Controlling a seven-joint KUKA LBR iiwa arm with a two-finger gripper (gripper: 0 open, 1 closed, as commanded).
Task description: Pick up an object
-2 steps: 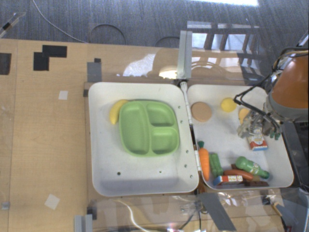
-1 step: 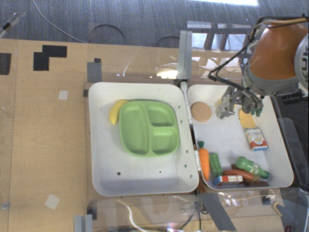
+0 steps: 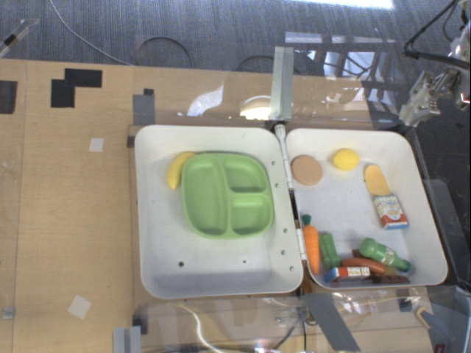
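My gripper [image 3: 422, 100] hangs at the upper right, beyond the far right corner of the right bin [image 3: 427, 190], away from every object. In that bin lie a tan round cookie [image 3: 307, 170], a yellow lemon [image 3: 345, 159], an orange-tan oval piece [image 3: 377, 179] and a small carton [image 3: 390, 212]. Along its near edge sit a carrot [image 3: 312, 248], a dark green vegetable [image 3: 328, 249], a green bottle [image 3: 383, 254] and a red packet [image 3: 353, 272]. In the left bin [image 3: 158, 256] a green divided plate [image 3: 224, 195] partly covers a banana [image 3: 176, 169].
A metal post [image 3: 282, 83] stands behind the seam between the two bins. Cables [image 3: 441, 20] and a frame crowd the top right by the arm. The wooden bench [image 3: 66, 219] stretches left of the bins.
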